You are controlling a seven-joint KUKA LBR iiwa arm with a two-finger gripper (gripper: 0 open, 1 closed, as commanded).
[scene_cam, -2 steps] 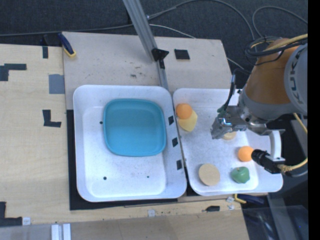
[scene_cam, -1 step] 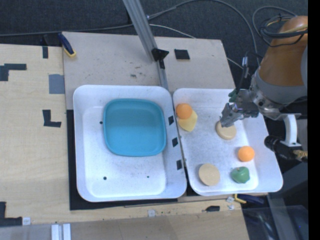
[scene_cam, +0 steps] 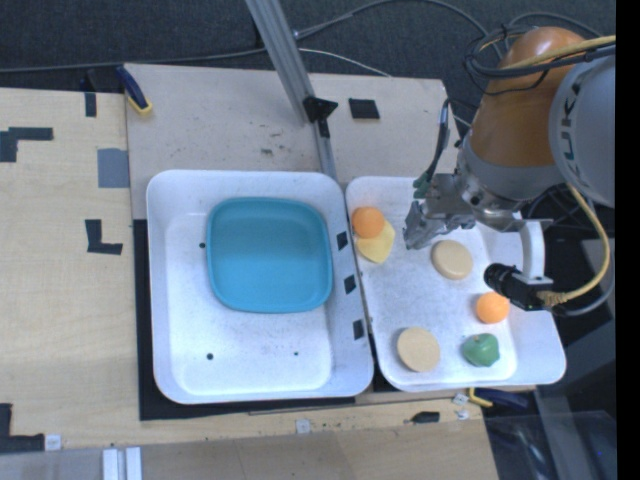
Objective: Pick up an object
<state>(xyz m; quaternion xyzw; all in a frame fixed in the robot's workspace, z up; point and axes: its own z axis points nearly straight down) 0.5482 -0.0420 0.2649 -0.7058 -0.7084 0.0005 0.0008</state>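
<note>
The right bin [scene_cam: 400,288] holds several small objects: an orange ball [scene_cam: 368,221] resting on a yellow piece [scene_cam: 378,246] at its upper left, a tan oval [scene_cam: 452,260] in the middle, an orange ball [scene_cam: 491,308] at the right, a tan disc [scene_cam: 417,349] and a green piece [scene_cam: 481,350] near the front. My gripper [scene_cam: 420,230] hangs over the bin's upper middle, between the orange-and-yellow pair and the tan oval. Nothing shows between its dark fingers.
The left bin [scene_cam: 180,348] holds a blue square plate [scene_cam: 269,254]. A slanted metal pole [scene_cam: 290,58] rises behind the bins. The arm's grey and orange body [scene_cam: 530,108] covers the right bin's far right corner, with cables looping around it.
</note>
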